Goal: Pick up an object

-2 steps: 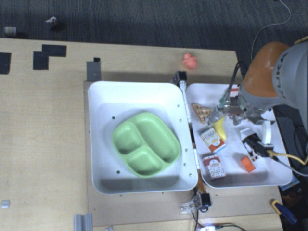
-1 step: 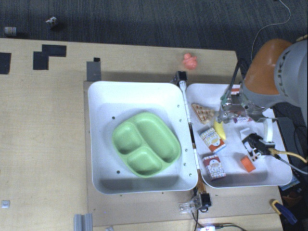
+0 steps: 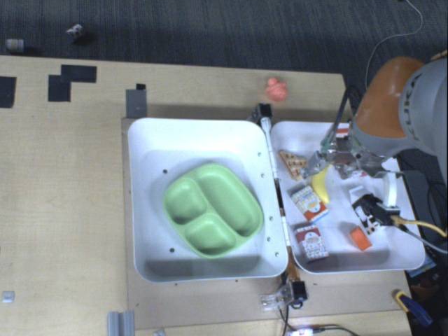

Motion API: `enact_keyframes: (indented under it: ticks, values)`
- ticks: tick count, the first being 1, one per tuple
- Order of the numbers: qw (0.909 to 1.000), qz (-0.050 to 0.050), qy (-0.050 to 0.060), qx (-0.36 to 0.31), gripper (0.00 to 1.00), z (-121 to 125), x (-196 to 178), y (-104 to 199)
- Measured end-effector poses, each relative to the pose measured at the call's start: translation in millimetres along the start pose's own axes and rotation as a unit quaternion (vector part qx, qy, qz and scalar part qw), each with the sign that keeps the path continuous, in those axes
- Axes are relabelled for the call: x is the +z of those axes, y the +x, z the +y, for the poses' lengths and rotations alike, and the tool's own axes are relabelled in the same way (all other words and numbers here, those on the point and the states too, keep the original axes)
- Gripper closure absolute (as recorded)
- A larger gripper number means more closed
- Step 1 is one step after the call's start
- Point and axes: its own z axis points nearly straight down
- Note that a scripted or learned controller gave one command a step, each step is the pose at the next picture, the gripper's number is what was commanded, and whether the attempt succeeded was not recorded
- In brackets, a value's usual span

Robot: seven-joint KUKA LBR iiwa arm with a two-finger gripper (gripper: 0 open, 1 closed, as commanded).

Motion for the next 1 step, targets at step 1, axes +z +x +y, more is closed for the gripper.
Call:
enact_keyframes:
  ticks: [1]
  values:
    - [1.0000,-0.001,0.002,0.000,0.00,20.6,43.8,15.0]
